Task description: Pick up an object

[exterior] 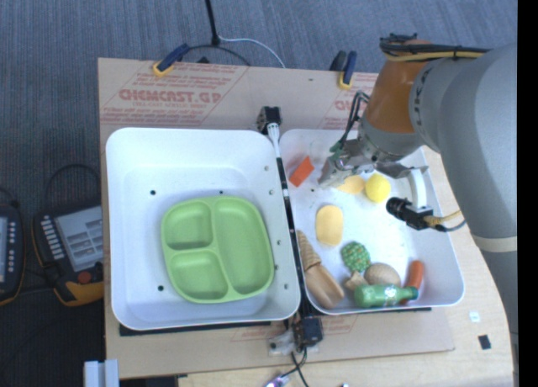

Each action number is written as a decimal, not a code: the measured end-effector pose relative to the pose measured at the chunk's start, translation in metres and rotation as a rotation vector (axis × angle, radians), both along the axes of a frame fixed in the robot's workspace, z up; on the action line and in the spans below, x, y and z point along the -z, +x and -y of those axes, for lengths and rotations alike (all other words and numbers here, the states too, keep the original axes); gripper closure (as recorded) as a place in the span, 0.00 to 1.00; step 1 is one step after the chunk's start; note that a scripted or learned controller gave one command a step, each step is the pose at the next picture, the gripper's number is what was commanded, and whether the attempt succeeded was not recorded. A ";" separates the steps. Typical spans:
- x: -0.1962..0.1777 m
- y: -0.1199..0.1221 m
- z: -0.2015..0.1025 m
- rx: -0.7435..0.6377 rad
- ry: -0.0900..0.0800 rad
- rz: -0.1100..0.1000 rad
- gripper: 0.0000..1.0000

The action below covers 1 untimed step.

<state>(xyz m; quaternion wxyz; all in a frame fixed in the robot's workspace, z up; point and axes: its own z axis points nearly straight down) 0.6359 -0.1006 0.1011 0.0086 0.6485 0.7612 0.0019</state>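
Note:
My gripper (340, 171) is low in the far part of the right bin (437, 251), under the orange wrist band. It hangs just right of a small orange block (301, 171) and just left of a yellow lemon-like piece (377, 188). A pale yellow bit lies right under the gripper. Further toward the front lie a yellow oval piece (329, 224), a green knobbly piece (356, 255), a bread-like loaf (318, 276), a tan round piece (382, 274), a green bottle-shaped piece (382, 295) and an orange carrot (414, 273).
The left bin (134, 166) holds a green divided plate (218, 248). A black clip (269, 118) sits at the far end of the divider between the bins. The grey arm covers the right bin's far right corner. A black part (408, 211) with a cable hangs off the wrist.

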 end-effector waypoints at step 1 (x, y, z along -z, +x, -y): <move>0.000 0.000 0.000 0.000 0.000 -0.001 0.00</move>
